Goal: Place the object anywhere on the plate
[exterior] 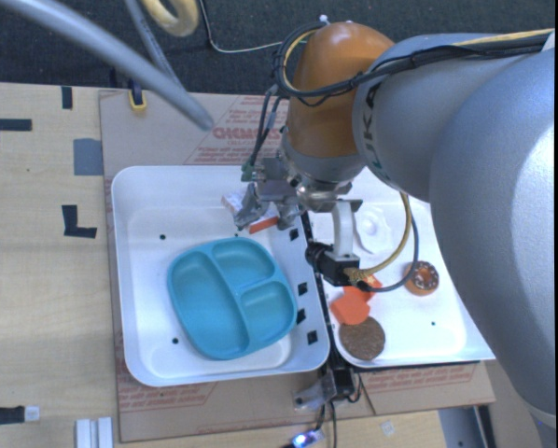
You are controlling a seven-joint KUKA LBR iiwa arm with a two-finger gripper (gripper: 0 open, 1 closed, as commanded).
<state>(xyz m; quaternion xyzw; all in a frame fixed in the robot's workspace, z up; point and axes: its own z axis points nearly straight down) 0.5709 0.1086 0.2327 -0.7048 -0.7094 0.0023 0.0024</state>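
Grey arm (475,138) looms nearest, orange band above wrist. Gripper (258,210) over left bin (130,250), just beyond blue plate (232,297); grip state: cannot tell. Small orange piece (267,222) at gripper, possibly object. Next: shift over plate compartment, lower, release. Nearby: right bin (447,339) with brown disc (363,339), orange piece (352,307), donut-like item (422,277). Bin divider close.

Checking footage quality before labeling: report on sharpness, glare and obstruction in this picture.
Camera view: the blue plate and left bin are sharp and evenly lit; the arm looms large and soft, hiding part of the right bin; the claw is small and cluttered by cables.
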